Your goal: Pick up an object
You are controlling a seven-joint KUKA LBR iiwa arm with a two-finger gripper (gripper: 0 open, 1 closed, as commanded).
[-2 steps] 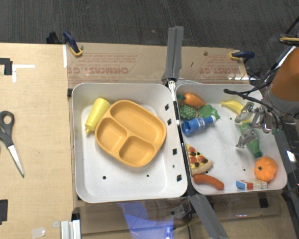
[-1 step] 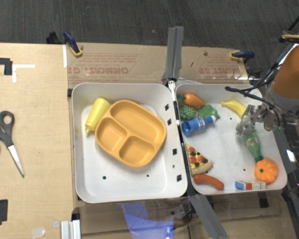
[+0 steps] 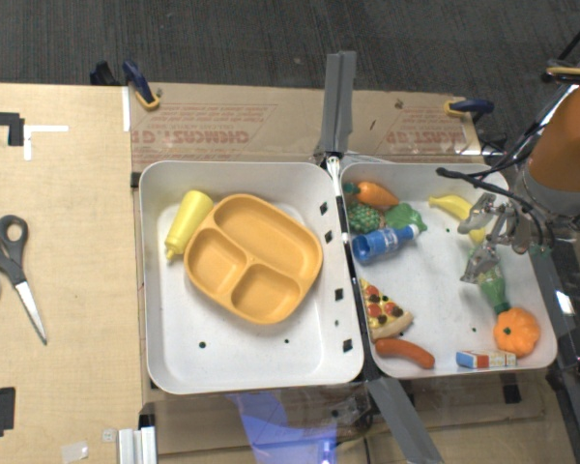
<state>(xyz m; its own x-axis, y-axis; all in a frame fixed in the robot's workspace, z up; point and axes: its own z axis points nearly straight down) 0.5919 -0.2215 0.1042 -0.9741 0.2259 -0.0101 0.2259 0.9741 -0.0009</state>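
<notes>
Nearest the camera in the right white bin [image 3: 435, 303] there's a red sausage-shaped toy [image 3: 404, 354], a small red-and-white carton lying flat [image 3: 486, 360], and a little orange plastic pumpkin [image 3: 517, 331] in the near right corner. Just behind the sausage sits a toy pizza slice [image 3: 382, 309] against the left wall. Mid-bin, the tool [image 3: 487, 249] hangs over the right side, right above a green bottle-shaped toy [image 3: 492, 286]; can't tell if it's spread or pinched, too cluttered there. Further back there's a blue plastic bottle on its side [image 3: 382, 243] touching a green leafy toy [image 3: 367, 217], then a yellow toy banana [image 3: 452, 206] and an orange carrot-like piece [image 3: 377, 194] near the far wall.

The left white bin [image 3: 174, 346] holds a yellow-orange divided plastic plate [image 3: 251, 257] with a yellow squeeze bottle [image 3: 188, 222] tucked beside it. On the table [image 3: 58, 259], off to the left, lies a pair of grey-handled scissors [image 3: 17, 269].
</notes>
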